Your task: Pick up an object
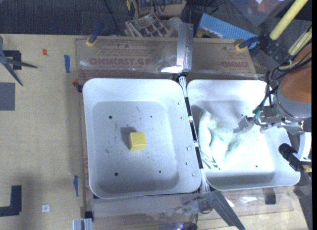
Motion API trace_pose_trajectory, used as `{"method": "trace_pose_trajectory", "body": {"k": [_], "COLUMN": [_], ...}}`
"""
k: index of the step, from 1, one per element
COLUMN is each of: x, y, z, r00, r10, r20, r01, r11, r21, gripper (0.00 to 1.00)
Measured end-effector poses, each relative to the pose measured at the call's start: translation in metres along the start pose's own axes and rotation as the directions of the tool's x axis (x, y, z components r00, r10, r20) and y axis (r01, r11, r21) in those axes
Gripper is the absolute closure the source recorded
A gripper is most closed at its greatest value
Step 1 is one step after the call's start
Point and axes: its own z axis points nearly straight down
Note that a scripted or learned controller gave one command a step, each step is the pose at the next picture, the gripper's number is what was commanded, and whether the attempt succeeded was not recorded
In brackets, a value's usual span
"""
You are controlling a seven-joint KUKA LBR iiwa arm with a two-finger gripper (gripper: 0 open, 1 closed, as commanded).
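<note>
A yellow block [137,141] sits near the middle of the left bin [99,100]. The gripper [243,124] hangs over the right bin [218,92] — beside a pale crumpled cloth [214,137] — jaws' state unclear.

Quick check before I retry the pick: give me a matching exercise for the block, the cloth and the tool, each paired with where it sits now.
Things:
1. block
2. cloth
3. tool

Places:
a. right bin, left part
b. left bin, near the middle
c. over the right bin, reaching in from the right, tip by the cloth

Pairs: 1-b, 2-a, 3-c
</note>
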Motion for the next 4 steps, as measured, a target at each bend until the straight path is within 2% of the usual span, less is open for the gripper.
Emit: {"method": "trace_pose_trajectory", "body": {"k": [1, 2, 3, 4], "x": [0.000, -0.012, 0.022, 0.021], "y": [0.000, 0.084, 0.084, 0.084], "z": [0.000, 0.067, 0.068, 0.057], "r00": [1.000, 0.981, 0.990, 0.990], "r10": [0.000, -0.192, -0.143, -0.141], "r20": [0.000, 0.003, 0.000, 0.001], "r01": [0.000, 0.192, 0.143, 0.141], "r11": [1.000, 0.981, 0.990, 0.990], "r21": [0.000, -0.004, -0.001, -0.005], "gripper": [0.00, 0.00, 0.00, 1.00]}}
